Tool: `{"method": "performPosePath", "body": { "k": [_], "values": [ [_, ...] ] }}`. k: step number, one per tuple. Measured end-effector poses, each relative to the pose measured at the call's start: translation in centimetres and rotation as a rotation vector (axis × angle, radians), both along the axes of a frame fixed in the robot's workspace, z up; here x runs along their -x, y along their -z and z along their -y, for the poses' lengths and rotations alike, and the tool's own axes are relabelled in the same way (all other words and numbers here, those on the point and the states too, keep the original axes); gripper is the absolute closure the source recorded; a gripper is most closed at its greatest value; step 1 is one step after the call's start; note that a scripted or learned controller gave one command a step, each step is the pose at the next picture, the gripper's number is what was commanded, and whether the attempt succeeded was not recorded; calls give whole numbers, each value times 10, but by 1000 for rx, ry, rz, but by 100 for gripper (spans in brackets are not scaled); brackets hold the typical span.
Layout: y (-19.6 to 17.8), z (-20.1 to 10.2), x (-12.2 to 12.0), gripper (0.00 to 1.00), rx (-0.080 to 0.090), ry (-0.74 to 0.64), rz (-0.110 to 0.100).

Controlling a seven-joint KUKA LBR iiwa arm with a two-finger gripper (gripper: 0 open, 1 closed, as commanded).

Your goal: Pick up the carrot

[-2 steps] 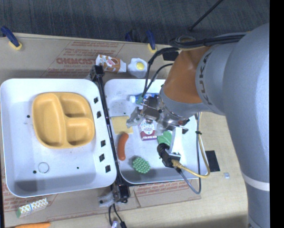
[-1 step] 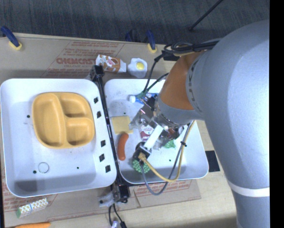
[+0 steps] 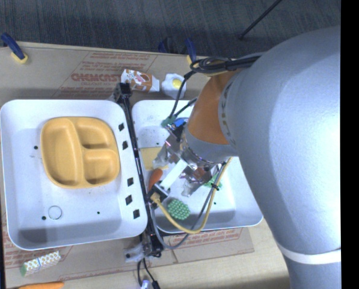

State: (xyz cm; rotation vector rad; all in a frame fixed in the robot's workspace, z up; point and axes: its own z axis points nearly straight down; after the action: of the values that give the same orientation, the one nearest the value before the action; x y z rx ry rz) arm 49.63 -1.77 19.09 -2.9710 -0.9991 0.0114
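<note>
The carrot (image 3: 156,176) is a small orange piece lying in the right bin (image 3: 246,217), close against that bin's left wall. My gripper (image 3: 187,182) is low over the middle of the right bin, just right of the carrot, with the arm's grey body and orange band covering most of the bin. Nothing orange shows at the gripper's tip. A green knobbly object (image 3: 178,208) lies just below the gripper, near the bin's front wall.
The left bin (image 3: 17,161) holds a yellow divided plate (image 3: 80,150). Behind the bins sit a small brown-and-white item (image 3: 137,79) and a white-and-yellow one (image 3: 172,83). A green-and-white packet (image 3: 41,262) lies at the front left of the bench.
</note>
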Motion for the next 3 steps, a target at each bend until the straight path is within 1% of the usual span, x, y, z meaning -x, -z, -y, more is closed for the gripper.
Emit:
{"method": "performPosePath", "body": {
  "k": [1, 2, 3],
  "values": [
    [0, 7, -60, 0, 2, 3, 4],
    [0, -20, -37, 0, 0, -101, 2],
    [0, -20, -37, 0, 0, -101, 2]
  ]
}}
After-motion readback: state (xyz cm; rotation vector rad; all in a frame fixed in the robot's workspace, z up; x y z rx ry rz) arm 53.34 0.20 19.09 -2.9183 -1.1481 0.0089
